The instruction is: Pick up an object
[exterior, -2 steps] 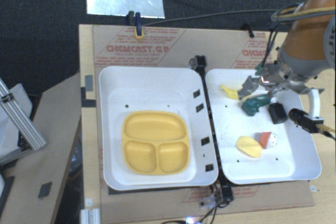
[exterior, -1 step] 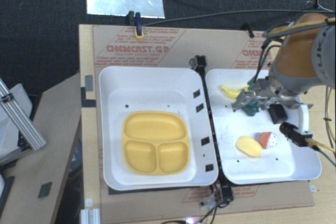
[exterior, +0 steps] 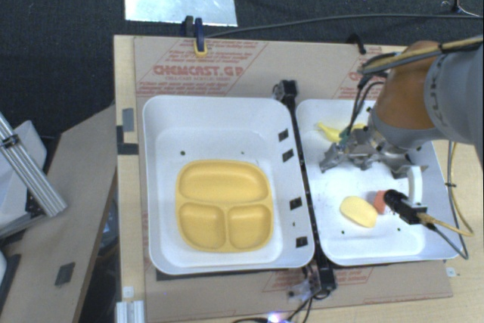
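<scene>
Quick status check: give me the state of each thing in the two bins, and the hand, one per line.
Yellow tray: flat, right side up, in the left bin.
Yellow block: lying in the right bin, untouched.
Red piece: lying beside the yellow block, to its right.
Yellow piece: lying near the right bin's far edge, partly hidden by the arm.
Hand: low over the right bin, nothing seen held.

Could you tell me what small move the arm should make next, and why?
Probably lower the gripper toward an object in the right bin. It sits above the bin floor beside a yellow piece, apparently holding nothing; the yellow oval object lies free nearby as another target.
</scene>
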